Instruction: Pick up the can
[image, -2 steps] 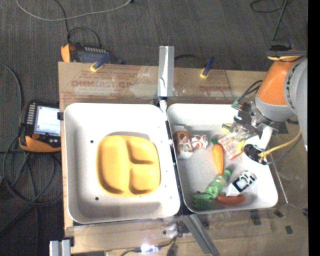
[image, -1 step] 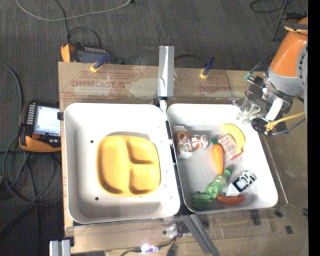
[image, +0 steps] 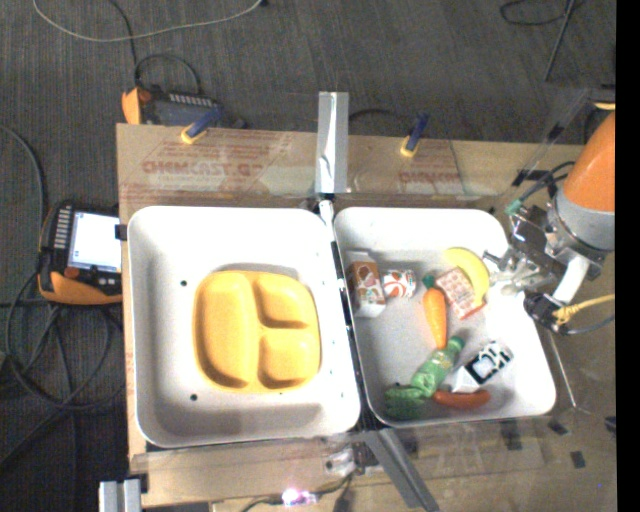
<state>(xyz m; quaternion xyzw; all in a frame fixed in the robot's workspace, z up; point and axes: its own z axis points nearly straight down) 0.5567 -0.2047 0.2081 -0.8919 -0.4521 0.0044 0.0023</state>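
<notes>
Arm (image: 590, 180) cut off (right edge); label on can (image: 398, 284) unreadable

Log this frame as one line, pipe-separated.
task: pick up can | can: lying in right bin, beside carrot | tool: at right bin's right rim, apart from can | grasp: none yet

Two bins sit side by side mid-frame. The left bin (image: 150, 300) holds a divided tray (image: 258, 330) at its centre. In the right bin (image: 400, 225), the can (image: 398, 284) lies toward the upper left, a carton (image: 364, 284) touching its left. A carrot (image: 435, 315) lies right of the can, with what may be a bottle (image: 437, 364) below it. The gripper (image: 515, 268) hangs at the bin's right rim
</notes>
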